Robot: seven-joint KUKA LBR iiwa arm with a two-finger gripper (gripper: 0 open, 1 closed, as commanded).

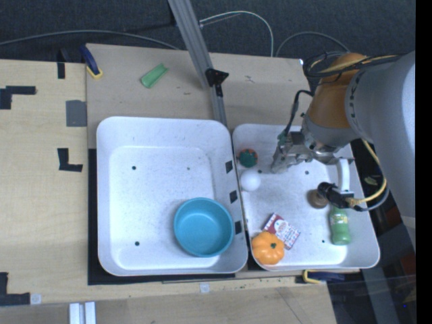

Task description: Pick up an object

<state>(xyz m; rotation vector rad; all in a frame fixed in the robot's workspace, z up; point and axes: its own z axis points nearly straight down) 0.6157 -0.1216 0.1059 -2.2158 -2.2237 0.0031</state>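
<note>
The gripper (280, 164) hangs in the right bin (368, 248) — fingers' state unclear — near a smooth white ball (250, 181); a round blue bowl (202, 226) sits left.

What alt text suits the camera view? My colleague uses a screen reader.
A grey robot arm's hand hangs over the right white bin, which holds a white ball, orange pumpkin toy and green bottle. The left white bin holds a blue bowl.

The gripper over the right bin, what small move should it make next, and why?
Probably drop straight down and a little left. The gripper hangs above bare floor of the right bin, holding nothing, and the white ball and the small green-and-red ball are the closest objects.
</note>
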